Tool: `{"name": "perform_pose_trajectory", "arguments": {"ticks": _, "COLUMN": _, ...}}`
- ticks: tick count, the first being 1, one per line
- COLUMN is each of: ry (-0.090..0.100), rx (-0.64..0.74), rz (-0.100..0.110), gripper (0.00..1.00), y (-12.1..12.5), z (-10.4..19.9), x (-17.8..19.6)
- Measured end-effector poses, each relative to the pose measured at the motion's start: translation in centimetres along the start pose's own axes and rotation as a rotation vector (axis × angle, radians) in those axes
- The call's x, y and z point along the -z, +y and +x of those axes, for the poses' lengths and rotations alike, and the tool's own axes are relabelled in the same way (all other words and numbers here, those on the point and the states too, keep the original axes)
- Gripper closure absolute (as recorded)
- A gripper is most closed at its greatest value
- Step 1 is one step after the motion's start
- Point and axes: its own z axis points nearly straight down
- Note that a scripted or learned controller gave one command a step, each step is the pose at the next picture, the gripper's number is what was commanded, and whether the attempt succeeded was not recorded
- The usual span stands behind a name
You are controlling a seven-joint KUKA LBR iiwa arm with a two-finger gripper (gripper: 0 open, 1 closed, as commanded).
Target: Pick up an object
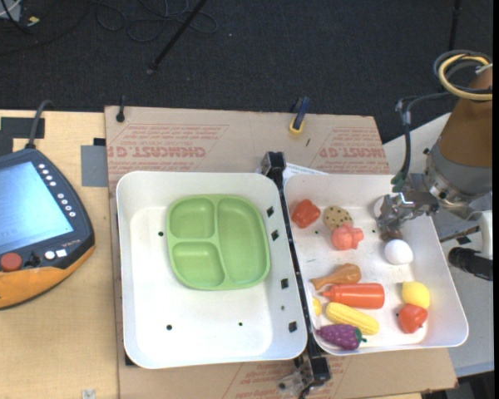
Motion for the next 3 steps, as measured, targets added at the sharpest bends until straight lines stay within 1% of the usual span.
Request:
{"name": "perform_pose_trajectory", "arguments": {"ticks": 1, "ry": 0.001, "rx": 0.001, "rz": 0.003, "gripper": 1.00, "y": -1.2, "z": 4.2, "x": -0.4}}
{"name": "perform_pose_trajectory", "arguments": {"ticks": 2, "ry": 0.001, "rx": 0.000, "rz": 0.004, "gripper": 1.00, "y": -3.2, "z": 8.3, "x": -1.3}}
{"name": "perform_pose_trajectory", "arguments": {"ticks": 3, "ry": 0.001, "rx": 0.002, "rz": 0.005, "gripper": 1.00, "y": -5.4, "z": 11.9, "x": -0.6}}
